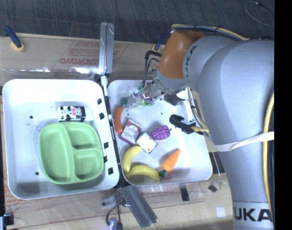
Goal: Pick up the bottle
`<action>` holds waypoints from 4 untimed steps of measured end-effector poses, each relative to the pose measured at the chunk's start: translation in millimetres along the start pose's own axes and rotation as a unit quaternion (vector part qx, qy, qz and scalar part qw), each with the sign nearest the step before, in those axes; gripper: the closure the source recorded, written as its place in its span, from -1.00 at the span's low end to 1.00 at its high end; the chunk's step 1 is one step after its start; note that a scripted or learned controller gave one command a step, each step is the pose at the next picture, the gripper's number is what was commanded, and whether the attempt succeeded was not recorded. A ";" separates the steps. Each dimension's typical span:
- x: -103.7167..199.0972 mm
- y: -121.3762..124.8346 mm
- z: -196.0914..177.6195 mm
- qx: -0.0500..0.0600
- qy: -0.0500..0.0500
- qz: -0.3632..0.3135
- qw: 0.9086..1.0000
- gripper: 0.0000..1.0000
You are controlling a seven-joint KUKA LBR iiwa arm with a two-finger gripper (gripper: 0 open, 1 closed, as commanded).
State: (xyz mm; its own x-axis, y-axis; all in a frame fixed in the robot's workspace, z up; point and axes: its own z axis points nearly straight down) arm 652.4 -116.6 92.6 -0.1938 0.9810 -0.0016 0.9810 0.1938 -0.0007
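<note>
Bottle, clear plastic and lying tilted, sits at the far end of the right white bin, beyond the yellow bananas. Just beside it hangs the pincer; its opening cannot be told.

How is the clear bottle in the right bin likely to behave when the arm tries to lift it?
The bottle looks like clear plastic, so probably light and slippery. It lies on its side on the right bin's smooth floor, so a nudge may roll it.
</note>
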 end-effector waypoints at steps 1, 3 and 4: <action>-1.0 -1.4 -9.3 0.003 0.000 -0.001 1.000 1.00; 91.3 21.7 -126.5 0.001 0.001 -0.161 0.987 1.00; 130.6 29.0 -97.9 0.003 0.001 -0.132 0.991 1.00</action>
State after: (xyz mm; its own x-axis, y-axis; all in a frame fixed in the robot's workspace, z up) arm 655.6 17.3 190.3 -0.4444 0.8958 0.0020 0.8958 0.4444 -0.0059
